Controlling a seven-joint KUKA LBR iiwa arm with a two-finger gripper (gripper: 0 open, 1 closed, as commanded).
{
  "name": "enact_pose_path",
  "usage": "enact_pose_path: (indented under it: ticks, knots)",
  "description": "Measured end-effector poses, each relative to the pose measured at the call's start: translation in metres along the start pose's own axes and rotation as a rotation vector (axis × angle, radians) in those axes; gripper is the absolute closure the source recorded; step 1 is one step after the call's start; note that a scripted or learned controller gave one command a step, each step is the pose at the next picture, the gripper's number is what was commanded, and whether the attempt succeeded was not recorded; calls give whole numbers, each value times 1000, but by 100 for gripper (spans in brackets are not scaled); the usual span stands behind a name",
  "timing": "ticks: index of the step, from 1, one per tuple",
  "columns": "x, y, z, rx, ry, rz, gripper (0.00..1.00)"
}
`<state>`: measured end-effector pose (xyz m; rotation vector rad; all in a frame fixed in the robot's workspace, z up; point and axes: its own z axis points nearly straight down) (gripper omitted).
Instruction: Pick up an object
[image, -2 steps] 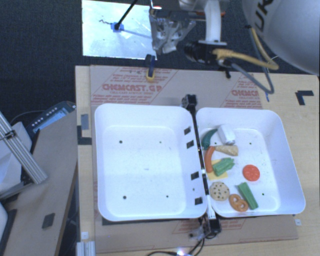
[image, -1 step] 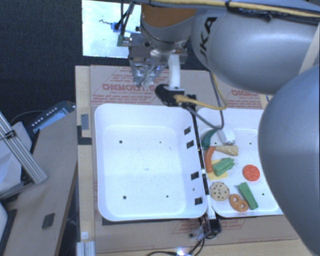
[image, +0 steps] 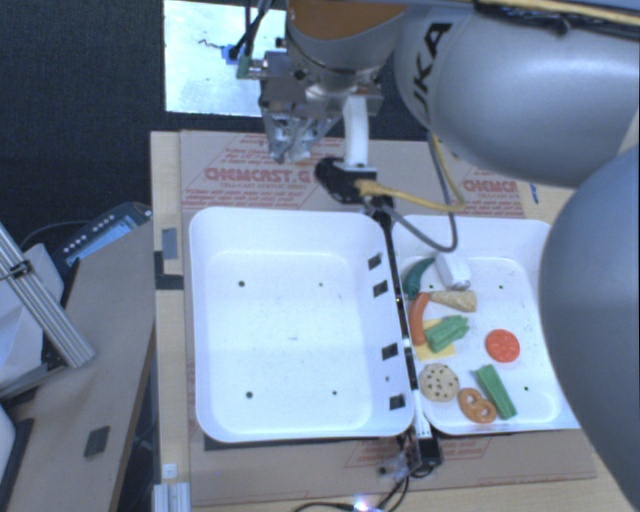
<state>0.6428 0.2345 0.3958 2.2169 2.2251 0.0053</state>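
My gripper (image: 292, 146) hangs high above the far edge of the left bin (image: 215, 235), its fingers pointing down with nothing visibly between them. The right bin (image: 535, 250) holds several small toy foods: a red tomato slice (image: 502, 346), a green pepper piece (image: 447, 331), an orange-red sausage (image: 418, 314), a round cookie (image: 438, 381), a pretzel (image: 476, 405), a green stick (image: 495, 390), a wedge of tan bread (image: 454, 299) and a dark green piece (image: 419, 272).
The big grey arm (image: 520, 90) covers the upper right and hides part of the right bin. A cable (image: 425, 205) loops from the wrist over the divider. Metal rails (image: 40, 310) and a small device (image: 105, 230) lie left of the bench.
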Motion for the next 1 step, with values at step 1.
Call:
enact_pose_path:
  ticks: [1]
  knots:
    - [0, 26, -41, -2, 1, 0, 100]
